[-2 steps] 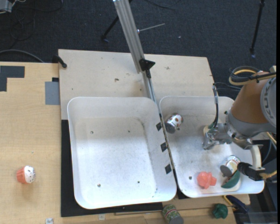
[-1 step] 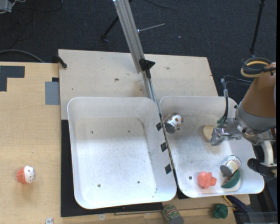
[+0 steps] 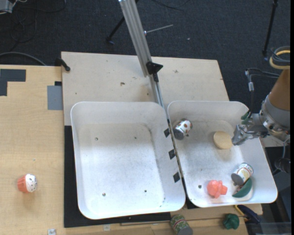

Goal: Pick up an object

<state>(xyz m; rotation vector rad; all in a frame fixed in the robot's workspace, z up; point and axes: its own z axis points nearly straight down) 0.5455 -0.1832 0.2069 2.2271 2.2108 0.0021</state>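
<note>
My pincer (image 3: 237, 135) hangs over the right bin (image 3: 206, 109), close to its right wall and just beside the pale tan disc (image 3: 222, 140), which lies flat on the bin floor. From this slanted view I cannot tell how far the pincer is open, and nothing shows in its grip, so I count the disc as not yet picked. I judge it my likeliest target because it is the nearest thing and lies apart from the others, with bare floor around it for a descent. The rest of the bin holds other choices: a small round white and brown object (image 3: 182, 128) near the divider side, an orange-pink lump (image 3: 216, 188) toward the front, and a small can (image 3: 242, 173) resting against a green piece (image 3: 244, 189) in the front right corner. Those last two touch each other, which would make a clean grasp harder. The disc looks low and flat, so I expect to need a deep reach, and it could slip aside. The left bin (image 3: 88, 126) is beside this one on the tabletop (image 3: 103, 72).
</note>
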